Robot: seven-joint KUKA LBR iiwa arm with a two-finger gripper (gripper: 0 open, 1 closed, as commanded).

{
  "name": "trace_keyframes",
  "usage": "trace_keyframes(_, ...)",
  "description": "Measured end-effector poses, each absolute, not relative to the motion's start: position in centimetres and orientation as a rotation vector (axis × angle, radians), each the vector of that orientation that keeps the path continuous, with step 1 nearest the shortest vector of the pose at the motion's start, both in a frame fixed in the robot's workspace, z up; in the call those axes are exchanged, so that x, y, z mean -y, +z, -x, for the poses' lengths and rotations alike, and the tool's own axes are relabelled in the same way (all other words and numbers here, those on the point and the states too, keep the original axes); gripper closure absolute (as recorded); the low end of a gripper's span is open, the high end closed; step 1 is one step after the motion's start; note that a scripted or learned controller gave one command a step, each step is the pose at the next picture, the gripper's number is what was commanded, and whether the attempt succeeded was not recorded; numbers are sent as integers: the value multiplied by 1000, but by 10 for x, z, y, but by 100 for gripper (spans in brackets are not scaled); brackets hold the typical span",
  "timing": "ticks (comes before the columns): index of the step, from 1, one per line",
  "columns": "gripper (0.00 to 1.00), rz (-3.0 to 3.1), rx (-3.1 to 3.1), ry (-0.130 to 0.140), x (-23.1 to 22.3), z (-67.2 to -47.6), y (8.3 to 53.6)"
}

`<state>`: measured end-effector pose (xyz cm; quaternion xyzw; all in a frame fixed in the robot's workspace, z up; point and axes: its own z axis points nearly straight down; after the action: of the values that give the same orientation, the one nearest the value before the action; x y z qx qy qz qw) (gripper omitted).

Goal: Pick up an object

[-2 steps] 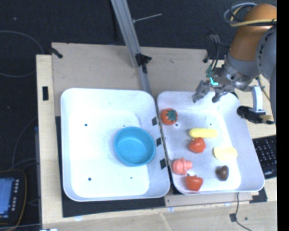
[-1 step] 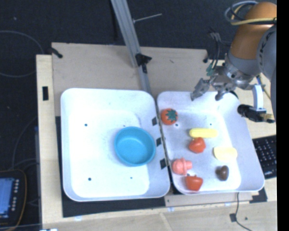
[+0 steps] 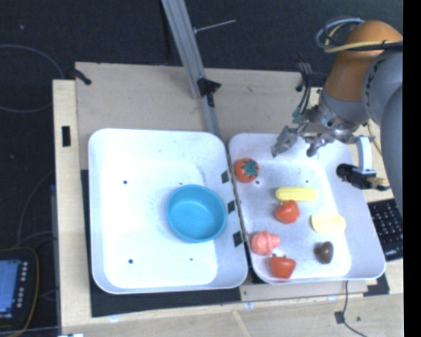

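**Six candidates in the right bin, nothing gripped yet**

Tool [image 3: 295, 142] hangs over the right bin [image 3: 351, 188] at its far edge, fingers spread wide, nothing between them. Nearest object: red tomato-like piece [image 3: 246, 169] by the bin's left wall. Yellow banana-like piece [image 3: 296, 194] sits mid-bin, touching a red piece [image 3: 287, 212] just below it. My pick: the tomato, it stands alone. Centre over it, descend straight, mind the wall. Blue bowl [image 3: 196, 213] in the left bin [image 3: 126, 160] is well apart.

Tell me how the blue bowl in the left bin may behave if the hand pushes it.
The blue bowl looks rigid, probably light plastic. Standing upright on the smooth floor of the left bin, it would likely slide rather than tip. Its round wall may turn it aside under an off-centre push.
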<state>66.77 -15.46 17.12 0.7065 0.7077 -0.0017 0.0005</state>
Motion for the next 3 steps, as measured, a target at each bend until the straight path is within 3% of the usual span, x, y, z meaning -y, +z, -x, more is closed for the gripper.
trace_keyframes(2, 0, -2217, -2226, -7, 156, -668, 101)
trace_keyframes(3, 100, -2209, -2223, -3, 157, -670, 116)
